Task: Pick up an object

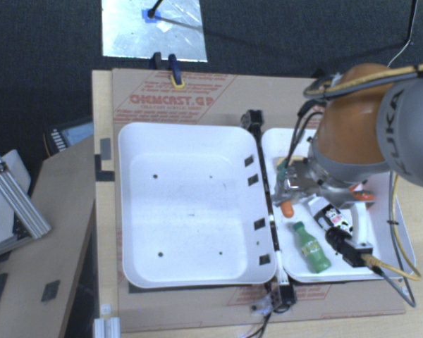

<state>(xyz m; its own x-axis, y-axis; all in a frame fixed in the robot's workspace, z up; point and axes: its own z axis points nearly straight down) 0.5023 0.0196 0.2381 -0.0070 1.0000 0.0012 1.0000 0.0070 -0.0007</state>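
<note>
Red print on the brown board (169, 98) beyond the right bin (338, 274) read "CHEMCAST GP". A small green bottle (311, 248) lay flat inside that bin, near the gripper (290, 185), whose grip couldn't be told.

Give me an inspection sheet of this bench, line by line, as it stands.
Surface: cardboard-covered bench bearing the left bin and right bin, side by side.
Job's things: green bottle lying in the right bin; orange piece just beyond it.
Clutter: blue clamp at the bench's far edge.
Grippers: gripper low over the right bin, by the orange piece; whether it holds anything cannot be told.
Cables: black cable looping at the wrist; wires at the bench's near edge.
Surroundings: shiny square sheet beyond the bench; aluminium rail at left.
</note>
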